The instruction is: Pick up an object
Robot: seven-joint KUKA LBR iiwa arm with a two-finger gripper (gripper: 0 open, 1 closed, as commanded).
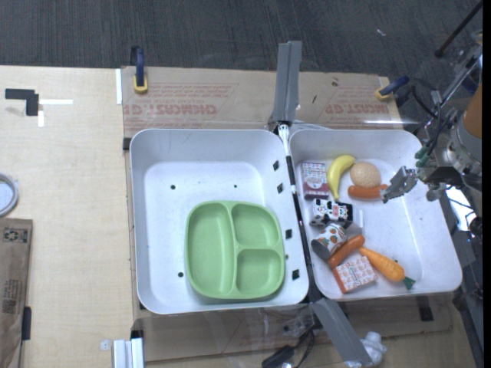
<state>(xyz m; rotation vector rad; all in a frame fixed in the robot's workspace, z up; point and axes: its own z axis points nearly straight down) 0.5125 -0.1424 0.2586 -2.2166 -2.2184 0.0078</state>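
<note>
The right bin (430, 244) holds several toy foods: a yellow banana (340, 173), a tan round ball (365, 174), an orange sausage (366, 192), a pink carton (313, 179), a black-and-white packet (331, 211), a small can (329, 238), a red sausage (347, 250), a carrot (387, 265) and an orange box (354, 273). My gripper (416, 188) hangs over the right side of this bin, just right of the orange sausage. Its fingers are spread open, with nothing between them.
A green divided plate (234, 249) lies in the left bin (153, 175). A grey post (288, 83) rises behind where the two bins meet. Clamps (139, 71) sit on the cardboard behind them. A tape roll (4, 196) lies at the far left.
</note>
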